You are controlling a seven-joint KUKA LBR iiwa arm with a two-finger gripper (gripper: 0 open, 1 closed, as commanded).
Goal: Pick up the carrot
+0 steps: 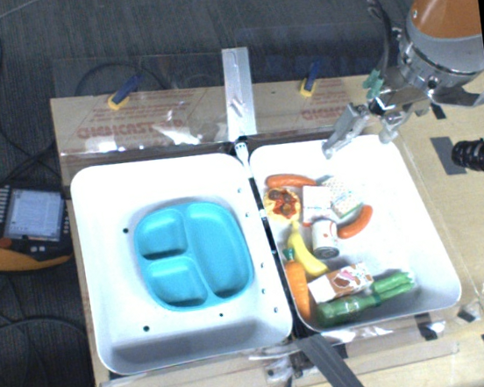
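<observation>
Pincer (pixel 360 129) poised over the far edge of the right bin (pixel 435 251), fingers spread, gripping nothing, touching nothing. Carrot (pixel 298 289) lying against that bin's left wall, toward the table's near edge, beside a banana (pixel 302 249).

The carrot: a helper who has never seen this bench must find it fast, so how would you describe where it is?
Look in the right white bin, along its left wall toward the near end. The carrot lies there lengthwise, just below the yellow banana and left of a small picture box. It is the plain orange, tapered piece; the two sausages are redder and lie farther back.
</observation>
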